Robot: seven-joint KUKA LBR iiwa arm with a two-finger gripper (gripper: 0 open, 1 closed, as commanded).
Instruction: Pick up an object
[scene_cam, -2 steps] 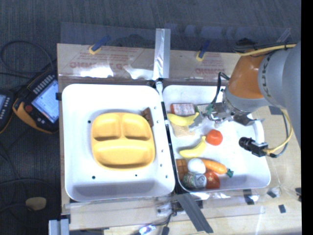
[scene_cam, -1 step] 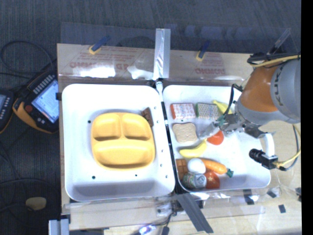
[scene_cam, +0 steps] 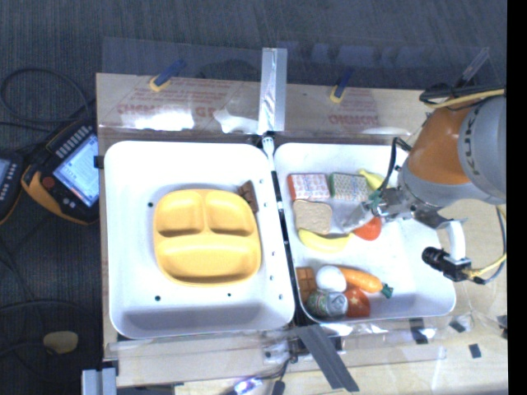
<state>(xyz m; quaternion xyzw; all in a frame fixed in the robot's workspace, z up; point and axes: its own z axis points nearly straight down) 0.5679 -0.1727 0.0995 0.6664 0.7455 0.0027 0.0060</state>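
The gripper [scene_cam: 372, 212] is lowered into the right bin [scene_cam: 420, 278], near the middle of its upper half. Whether it is open or closed cannot be told, nor whether it holds anything. A red tomato [scene_cam: 368, 230] lies directly beneath it, touching or just beside the tip. A banana [scene_cam: 323, 239] lies to the left of the tomato, below a bread slice [scene_cam: 314, 215]. A carrot [scene_cam: 362, 279], an egg [scene_cam: 331, 278] and a can [scene_cam: 328, 304] lie nearer the front wall. The left bin [scene_cam: 132, 179] holds a yellow divided tray [scene_cam: 207, 235].
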